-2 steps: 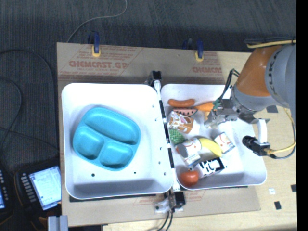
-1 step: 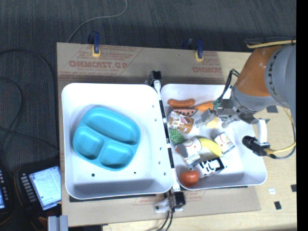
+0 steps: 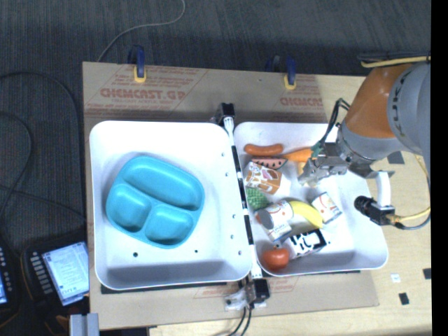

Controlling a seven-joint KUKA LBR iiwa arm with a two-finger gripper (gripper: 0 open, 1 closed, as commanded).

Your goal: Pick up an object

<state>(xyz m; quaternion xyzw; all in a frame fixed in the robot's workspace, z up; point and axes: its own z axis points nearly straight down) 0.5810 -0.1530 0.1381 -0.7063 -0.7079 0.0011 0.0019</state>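
Two glossy white bins (image 3: 98, 187) before you, moulded blue divided tray (image 3: 154, 200) at left, gripper (image 3: 318, 168) upper right above curved yellow banana (image 3: 306, 213), finger state you cannot tell.

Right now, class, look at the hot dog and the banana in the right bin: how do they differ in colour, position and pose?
The hot dog is reddish-orange; the banana is yellow. The hot dog lies at the bin's far edge, level across the view; the banana sits nearer the middle, slanted. The hot dog lies slightly apart from the other items; the banana is crowded among them. Both are elongated toy foods in the right bin.
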